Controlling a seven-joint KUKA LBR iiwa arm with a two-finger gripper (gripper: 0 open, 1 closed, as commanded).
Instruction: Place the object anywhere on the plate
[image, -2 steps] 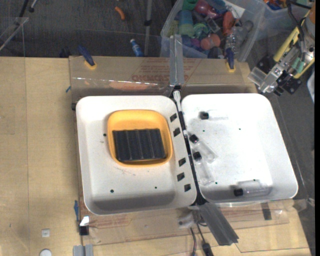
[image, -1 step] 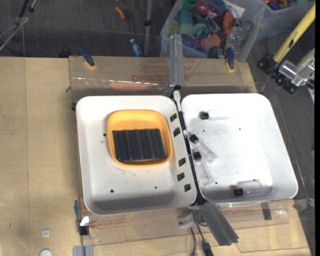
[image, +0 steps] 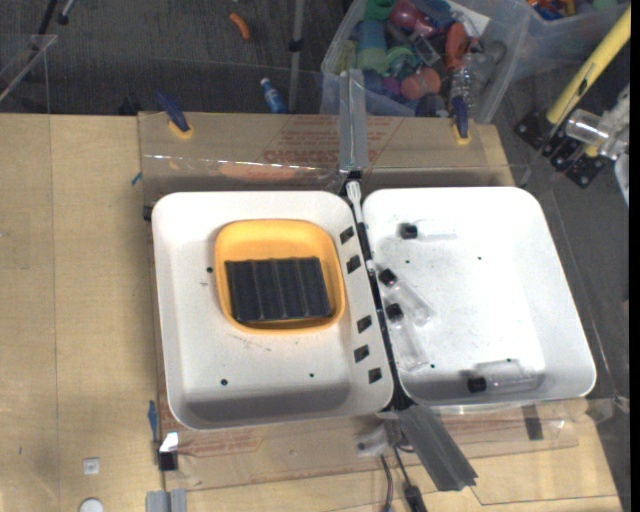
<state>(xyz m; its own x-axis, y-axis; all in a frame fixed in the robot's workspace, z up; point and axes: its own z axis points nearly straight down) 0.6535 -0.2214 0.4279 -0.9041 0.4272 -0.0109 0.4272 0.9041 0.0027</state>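
Observation:
A yellow plate (image: 272, 236) with rounded corners lies in the left white bin (image: 190, 370). A dark, ribbed rectangular object (image: 278, 289) lies flat on the plate and covers most of its middle and front part. The object rests inside the plate's rim, a little toward the near edge.
The right white bin (image: 520, 290) holds several small clear pieces with black ends, such as one at the back (image: 407, 231) and one at the front (image: 480, 382). A black divider (image: 365, 290) runs between the bins. A box of colourful items (image: 420, 45) stands behind, and a yellow and black fixture (image: 585, 120) sits at the top right.

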